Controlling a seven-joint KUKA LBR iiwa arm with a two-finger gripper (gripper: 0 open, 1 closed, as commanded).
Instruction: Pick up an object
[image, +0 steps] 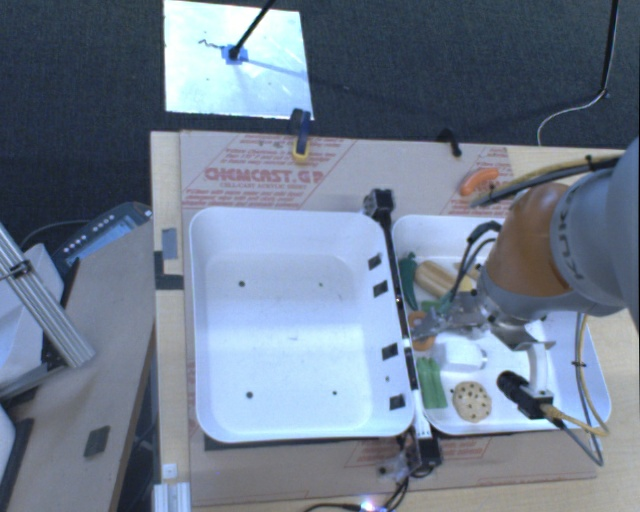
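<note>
The left bin (290, 320) takes up the middle of the bench, its white floor bare apart from a few small dark dots; the right bin (590, 375) sits touching it along a shared edge marked by black clips, and everything worth picking lies in that right bin. Just right of the shared edge a green strip (432, 383) lies lengthwise near the front; behind it, toward the back of the right bin, a second green piece (408, 275) stands beside a tan roll (437, 276); right of the green strip, near the right bin's front wall, lies a round speckled cookie (471, 400).

Above the middle of the right bin the gripper (436, 327) hangs low, between the tan roll and the cookie; whether it is spread or closed I cannot tell, since the wrist and its cables cover it. The arm (560, 250), grey with its orange band, fills the right bin's far side.

The cookie looks the likeliest target: probably a light, rigid toy, flat and low, so hard to get under; a pinch across its rim seems best, though it may slide on the smooth floor. The green strip looks thin and possibly floppy; taking it across its narrow width would suit.
</note>
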